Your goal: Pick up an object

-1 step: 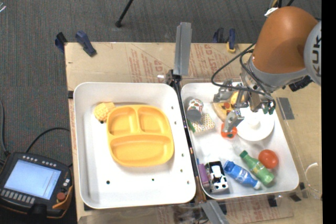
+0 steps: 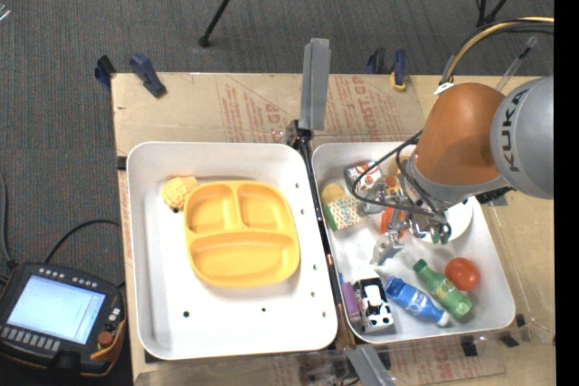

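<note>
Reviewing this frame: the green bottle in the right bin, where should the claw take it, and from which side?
Grip the green bottle across its middle, coming straight down. It lies flat, slanting from its cap at upper left to its base at lower right, so the fingers should close across the narrow width. The red ball and the blue bottle sit close on either side, leaving little room. The claw hovers to its upper left.

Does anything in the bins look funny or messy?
Not really. The right bin is crowded, with bottles lying on their sides. In the left bin, a yellow corn toy sits beside the tray, not in it.
</note>
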`<state>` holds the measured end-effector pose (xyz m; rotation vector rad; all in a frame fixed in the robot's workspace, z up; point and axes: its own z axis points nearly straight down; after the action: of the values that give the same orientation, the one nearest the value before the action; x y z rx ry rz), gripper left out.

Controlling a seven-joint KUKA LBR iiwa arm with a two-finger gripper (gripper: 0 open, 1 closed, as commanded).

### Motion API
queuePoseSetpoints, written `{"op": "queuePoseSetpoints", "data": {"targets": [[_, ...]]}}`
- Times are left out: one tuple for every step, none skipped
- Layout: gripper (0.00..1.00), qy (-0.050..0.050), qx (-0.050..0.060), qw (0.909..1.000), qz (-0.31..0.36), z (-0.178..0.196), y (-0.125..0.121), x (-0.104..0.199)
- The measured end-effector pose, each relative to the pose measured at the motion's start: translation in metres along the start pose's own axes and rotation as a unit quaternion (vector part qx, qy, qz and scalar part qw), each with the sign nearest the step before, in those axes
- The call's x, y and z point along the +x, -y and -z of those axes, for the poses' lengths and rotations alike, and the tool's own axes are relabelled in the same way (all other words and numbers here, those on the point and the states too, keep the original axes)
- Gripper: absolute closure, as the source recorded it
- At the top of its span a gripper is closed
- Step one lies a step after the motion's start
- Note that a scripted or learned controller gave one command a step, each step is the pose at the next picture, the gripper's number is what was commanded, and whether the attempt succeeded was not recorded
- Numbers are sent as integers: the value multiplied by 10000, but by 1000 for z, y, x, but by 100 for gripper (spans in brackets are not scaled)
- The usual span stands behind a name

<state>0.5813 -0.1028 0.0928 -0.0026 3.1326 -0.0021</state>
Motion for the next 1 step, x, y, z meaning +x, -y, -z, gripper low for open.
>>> {"op": "queuePoseSetpoints", "data": {"targets": [[0, 12, 11, 10000, 21, 1, -12, -23]]}}
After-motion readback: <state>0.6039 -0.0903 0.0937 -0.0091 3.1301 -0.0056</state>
